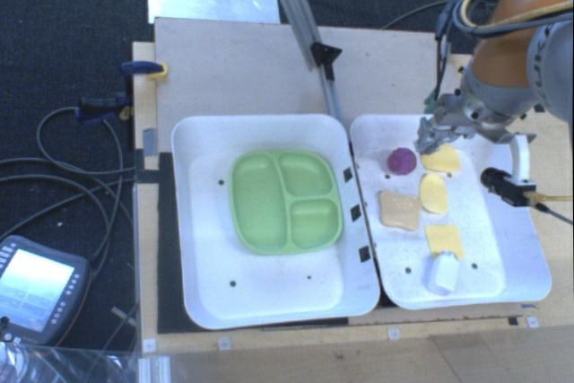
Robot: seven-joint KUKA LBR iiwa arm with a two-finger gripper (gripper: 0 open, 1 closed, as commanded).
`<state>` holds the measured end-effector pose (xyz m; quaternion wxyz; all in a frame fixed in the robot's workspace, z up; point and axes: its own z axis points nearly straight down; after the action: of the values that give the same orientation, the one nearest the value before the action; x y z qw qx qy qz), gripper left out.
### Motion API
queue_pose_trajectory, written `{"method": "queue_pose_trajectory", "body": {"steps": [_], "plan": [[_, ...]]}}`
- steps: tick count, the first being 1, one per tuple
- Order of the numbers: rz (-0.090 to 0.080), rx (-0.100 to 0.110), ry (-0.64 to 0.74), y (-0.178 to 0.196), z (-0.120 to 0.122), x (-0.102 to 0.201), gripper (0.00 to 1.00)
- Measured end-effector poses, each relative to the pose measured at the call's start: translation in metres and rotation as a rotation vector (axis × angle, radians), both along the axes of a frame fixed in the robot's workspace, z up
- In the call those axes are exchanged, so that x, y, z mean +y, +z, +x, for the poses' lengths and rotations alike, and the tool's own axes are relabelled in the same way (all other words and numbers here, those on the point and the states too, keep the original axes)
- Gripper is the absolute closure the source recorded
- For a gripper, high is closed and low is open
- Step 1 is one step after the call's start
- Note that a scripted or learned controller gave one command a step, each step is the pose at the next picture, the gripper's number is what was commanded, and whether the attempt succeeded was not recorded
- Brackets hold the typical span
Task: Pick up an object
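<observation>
1. While reaching in from the right, the arm (520,40) bends down over the right bin's (525,278) far edge, its gripper (432,139) low between the purple ball (401,161) and a yellow piece (441,160).
2. Whether it grips anything cannot be told; it hides that piece's near corner.
3. The ball is round, matte, near the bin's far-left corner.

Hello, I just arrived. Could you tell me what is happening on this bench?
A grey robot arm reaches in from the right, its gripper low over the right bin. That bin holds a purple ball, several yellow pieces, a tan piece and a white block. The gripper is beside the ball and the top yellow piece; no item is seen between its fingers. The left bin holds a green tray.
</observation>
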<state>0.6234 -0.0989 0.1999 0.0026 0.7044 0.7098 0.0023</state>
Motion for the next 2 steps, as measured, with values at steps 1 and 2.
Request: {"method": "queue_pose_trajectory", "body": {"steps": [1, 2], "plan": [[-0.001, -0.002, 0.000, 0.058, 0.011, 0.004, 1.00], [0.000, 0.001, 0.000, 0.094, 0.012, 0.005, 1.00]]}}
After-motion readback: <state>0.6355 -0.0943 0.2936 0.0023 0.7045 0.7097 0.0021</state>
